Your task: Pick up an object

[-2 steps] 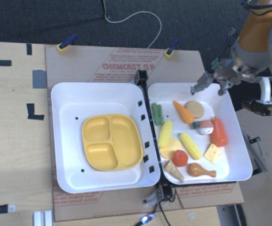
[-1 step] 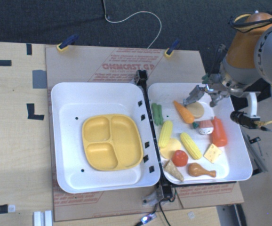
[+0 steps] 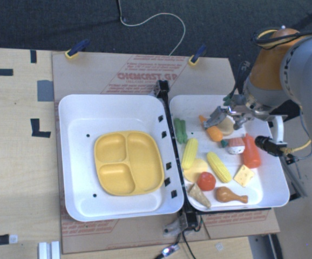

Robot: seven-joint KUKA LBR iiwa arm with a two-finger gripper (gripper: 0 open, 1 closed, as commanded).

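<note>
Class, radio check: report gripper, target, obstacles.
Gripper low over right bin. Orange toy beside it, not held. Toys crowd around.

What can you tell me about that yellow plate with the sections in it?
The yellow divided tray looks like smooth moulded plastic, roughly square with rounded corners. Raised ridges split it into three compartments: two along the far side and one at the near left. It lies flat, turned slightly askew, near the middle of the left white bin, resting on the bin's floor. Nothing lies in its compartments. The toy foods sit apart in the right white bin, where the gripper is.
</note>
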